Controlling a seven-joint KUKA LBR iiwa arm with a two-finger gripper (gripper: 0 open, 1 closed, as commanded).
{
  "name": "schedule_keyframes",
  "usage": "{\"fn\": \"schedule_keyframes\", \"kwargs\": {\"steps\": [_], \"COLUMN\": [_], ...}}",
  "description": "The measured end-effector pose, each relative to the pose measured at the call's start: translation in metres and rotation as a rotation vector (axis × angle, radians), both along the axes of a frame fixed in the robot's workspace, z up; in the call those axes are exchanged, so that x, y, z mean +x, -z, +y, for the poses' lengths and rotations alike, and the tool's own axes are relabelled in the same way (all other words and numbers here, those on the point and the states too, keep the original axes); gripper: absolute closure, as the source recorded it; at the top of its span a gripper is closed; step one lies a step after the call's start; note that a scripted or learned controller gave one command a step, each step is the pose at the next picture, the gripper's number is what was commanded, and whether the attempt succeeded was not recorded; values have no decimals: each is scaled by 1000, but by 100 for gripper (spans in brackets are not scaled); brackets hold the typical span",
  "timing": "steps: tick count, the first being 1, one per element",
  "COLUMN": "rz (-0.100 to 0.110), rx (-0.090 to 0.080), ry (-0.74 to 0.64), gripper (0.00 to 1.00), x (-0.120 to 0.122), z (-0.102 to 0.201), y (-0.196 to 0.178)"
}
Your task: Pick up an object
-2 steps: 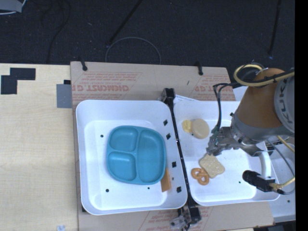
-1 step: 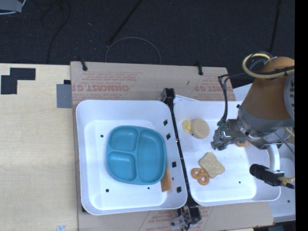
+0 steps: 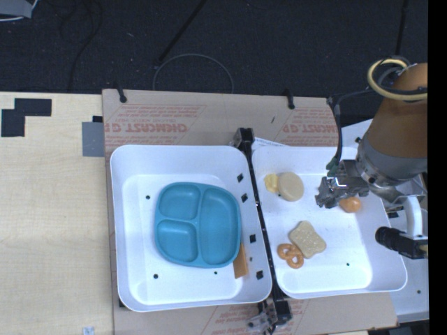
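The right bin [image 3: 363, 274] holds a cream round piece with a small yellow piece [image 3: 286, 185] at its back left. A square cracker [image 3: 307, 239] and an orange pretzel [image 3: 291, 255] lie near its middle front. A small orange object [image 3: 350, 204] lies at the right side, just beside my gripper [image 3: 331, 195]. The gripper hangs low over the right bin's right half, to the right of the cream piece. Whether it touches the orange object is not clear from this angle.
The left bin [image 3: 133, 187] holds a blue divided plate [image 3: 197, 223], with a thin brown piece [image 3: 241, 264] by its front right corner. A black divider [image 3: 255, 215] runs between the bins. The grey arm [image 3: 398, 135] covers the right bin's far right corner.
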State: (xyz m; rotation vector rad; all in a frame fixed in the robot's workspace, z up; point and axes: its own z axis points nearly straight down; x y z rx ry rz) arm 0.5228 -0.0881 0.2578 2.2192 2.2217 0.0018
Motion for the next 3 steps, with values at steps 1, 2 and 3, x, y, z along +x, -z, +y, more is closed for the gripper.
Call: {"fn": "schedule_keyframes", "kwargs": {"steps": [1, 2, 3], "rz": [6, 7, 8], "rx": [3, 2, 1], "ry": [-4, -4, -4], "gripper": [100, 100, 100], "x": [-12, -27, -44], "z": [55, 112, 163], "y": [-1, 5, 21]}}
